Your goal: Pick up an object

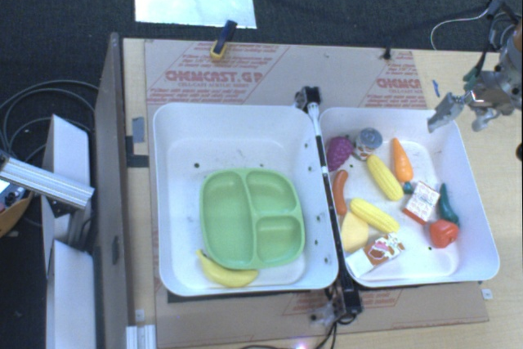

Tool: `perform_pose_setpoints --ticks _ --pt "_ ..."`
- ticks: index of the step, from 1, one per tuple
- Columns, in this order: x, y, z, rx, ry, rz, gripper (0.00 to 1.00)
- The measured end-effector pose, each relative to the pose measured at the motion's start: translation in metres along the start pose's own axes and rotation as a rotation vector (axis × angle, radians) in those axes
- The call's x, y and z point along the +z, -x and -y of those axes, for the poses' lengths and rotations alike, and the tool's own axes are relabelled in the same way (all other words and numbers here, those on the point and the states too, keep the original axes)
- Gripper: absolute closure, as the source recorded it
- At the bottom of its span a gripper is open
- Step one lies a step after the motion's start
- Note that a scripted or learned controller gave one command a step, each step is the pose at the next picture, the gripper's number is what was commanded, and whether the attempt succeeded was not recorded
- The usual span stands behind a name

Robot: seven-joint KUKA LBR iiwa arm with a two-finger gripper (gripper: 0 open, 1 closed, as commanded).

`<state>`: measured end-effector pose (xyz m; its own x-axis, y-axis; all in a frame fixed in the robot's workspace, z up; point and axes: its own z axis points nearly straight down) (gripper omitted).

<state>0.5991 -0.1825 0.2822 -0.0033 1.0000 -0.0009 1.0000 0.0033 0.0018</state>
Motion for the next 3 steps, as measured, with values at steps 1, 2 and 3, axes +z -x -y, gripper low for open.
perform_pose_setpoints --ticks 1,2,3 --pt "0.145 0.002 -0.022 -0.001 -0.01 -0.003 0.0" --pt "0.179 -0.018 -0.015 0.002 0.021 0.007 0.0" --pt "0.186 -0.02 0.013 0.004 0.033 0.005 0.0"
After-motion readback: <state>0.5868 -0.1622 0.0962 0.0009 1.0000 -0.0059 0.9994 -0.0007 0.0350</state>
